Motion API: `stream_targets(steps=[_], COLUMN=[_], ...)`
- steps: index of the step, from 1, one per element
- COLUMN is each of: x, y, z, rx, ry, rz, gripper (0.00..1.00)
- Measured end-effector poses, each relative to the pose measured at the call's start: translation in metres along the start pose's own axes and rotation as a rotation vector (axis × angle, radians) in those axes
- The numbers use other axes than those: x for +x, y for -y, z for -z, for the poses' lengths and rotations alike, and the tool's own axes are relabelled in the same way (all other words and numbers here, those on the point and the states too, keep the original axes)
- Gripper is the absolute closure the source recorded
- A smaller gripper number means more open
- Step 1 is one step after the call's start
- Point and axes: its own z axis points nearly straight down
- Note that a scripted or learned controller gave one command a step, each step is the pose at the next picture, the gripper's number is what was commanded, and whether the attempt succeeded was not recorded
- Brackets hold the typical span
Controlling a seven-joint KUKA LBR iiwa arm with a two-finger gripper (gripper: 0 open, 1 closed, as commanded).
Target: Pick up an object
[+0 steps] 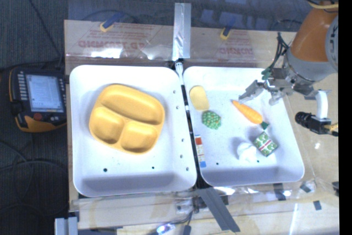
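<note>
Over the far right corner of the right bin (291, 170), the end effector (264, 91) hung with its fingers spread apart and nothing between them, poised just above the carrot (247, 111), likely the nearest target. The broccoli (211, 119), lemon (198, 97) and small carton (265, 143) lay loose nearby; the yellow tray (127, 118) sat alone in the left bin (82, 173)

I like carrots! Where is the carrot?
The carrot lies in the right bin, near its far right side, just below the gripper and right of the green ball.
</note>
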Motion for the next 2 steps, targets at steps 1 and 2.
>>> stream_targets(steps=[1, 2], x=[-0.0346, -0.0345], y=[0.0010, 0.0041], z=[-0.0964, -0.0942], rx=[-0.007, 0.006], ry=[-0.004, -0.006], rz=[-0.002, -0.003], gripper=[0.00, 1.00])
